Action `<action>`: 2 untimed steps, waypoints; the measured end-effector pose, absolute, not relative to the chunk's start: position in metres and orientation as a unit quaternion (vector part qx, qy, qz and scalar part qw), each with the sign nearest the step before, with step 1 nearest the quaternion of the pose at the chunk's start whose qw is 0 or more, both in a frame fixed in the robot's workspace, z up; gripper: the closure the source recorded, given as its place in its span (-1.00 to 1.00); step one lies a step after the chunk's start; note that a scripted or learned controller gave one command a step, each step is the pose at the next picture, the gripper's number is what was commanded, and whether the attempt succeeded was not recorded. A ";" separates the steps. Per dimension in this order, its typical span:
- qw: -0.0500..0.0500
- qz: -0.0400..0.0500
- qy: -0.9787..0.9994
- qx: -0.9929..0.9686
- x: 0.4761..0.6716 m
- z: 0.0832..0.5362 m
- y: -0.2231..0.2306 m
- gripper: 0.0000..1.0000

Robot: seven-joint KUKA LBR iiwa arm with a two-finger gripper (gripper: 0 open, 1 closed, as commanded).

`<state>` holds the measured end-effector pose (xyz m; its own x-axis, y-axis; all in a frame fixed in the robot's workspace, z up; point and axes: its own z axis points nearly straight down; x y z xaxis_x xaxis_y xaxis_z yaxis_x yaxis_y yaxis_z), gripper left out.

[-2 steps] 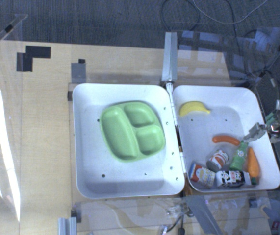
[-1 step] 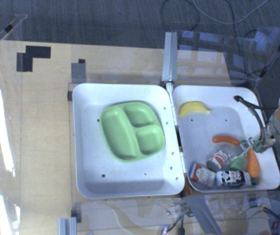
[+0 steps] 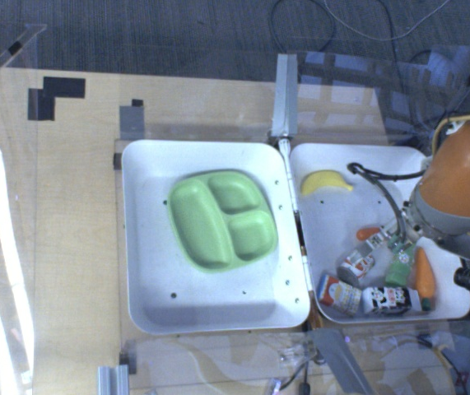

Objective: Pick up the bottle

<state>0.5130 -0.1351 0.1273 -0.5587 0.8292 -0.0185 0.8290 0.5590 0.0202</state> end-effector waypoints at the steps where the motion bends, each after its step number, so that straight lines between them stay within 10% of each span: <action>1: 0.015 0.005 0.860 0.510 0.498 0.111 -0.210 -1.00; 2: 0.026 0.006 0.860 0.509 0.504 0.119 -0.211 1.00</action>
